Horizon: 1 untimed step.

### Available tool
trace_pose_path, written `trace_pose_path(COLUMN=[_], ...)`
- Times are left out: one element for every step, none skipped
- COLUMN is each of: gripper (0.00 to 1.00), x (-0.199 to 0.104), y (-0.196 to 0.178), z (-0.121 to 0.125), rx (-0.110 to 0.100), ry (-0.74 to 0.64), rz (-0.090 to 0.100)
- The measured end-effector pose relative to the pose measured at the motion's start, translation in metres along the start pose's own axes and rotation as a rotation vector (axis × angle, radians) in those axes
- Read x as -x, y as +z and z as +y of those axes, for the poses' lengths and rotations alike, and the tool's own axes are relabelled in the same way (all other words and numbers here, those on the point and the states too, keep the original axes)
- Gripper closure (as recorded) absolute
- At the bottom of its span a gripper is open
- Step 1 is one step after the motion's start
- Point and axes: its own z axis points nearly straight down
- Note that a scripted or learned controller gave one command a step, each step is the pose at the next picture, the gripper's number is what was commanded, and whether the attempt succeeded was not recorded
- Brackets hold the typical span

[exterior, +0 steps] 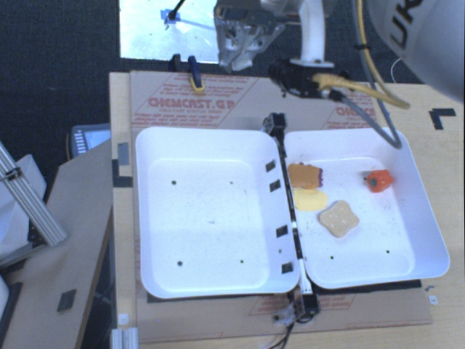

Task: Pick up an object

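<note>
From my remote station, the bench (123, 267) lies under the fixed overhead camera, two shallow white bins side by side on a printed sheet of board (192, 102). At the far left, a slanted aluminium rail (29, 198) leans past the bench edge, and a small grey device (89, 138) sits just off the left bin's far left corner. The left bin (145, 217) shows me a bare white floor dotted with small dark holes. A yellow and dark clamp (195, 76) grips the board's far edge, above that bin.

Down the middle, a row of dark clips (280, 209) joins the two bins along their shared rims. The gripper (238, 58) hangs above the board's far edge, beyond the bins and well apart from everything in them; at this angle I cannot tell whether it is open or closed, and I see nothing in it.

The right bin (425, 246) carries all four things. Near its left rim sits an orange block with a purple edge (305, 175); touching it on the near side is a flat yellow piece (311, 200). Just beside that, toward the bin's centre, lies a tan toast-shaped piece (338, 219). A small red-orange pepper-like toy (378, 181) rests alone toward the far right side. Yellow and grey cables (363, 97) trail over the board's far right.
</note>
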Motion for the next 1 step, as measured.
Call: trace_pose_path(gripper=[0.0], x=[0.0], y=[0.0005], z=[0.0], rx=[-0.001], ry=[-0.001], rz=[0.0])
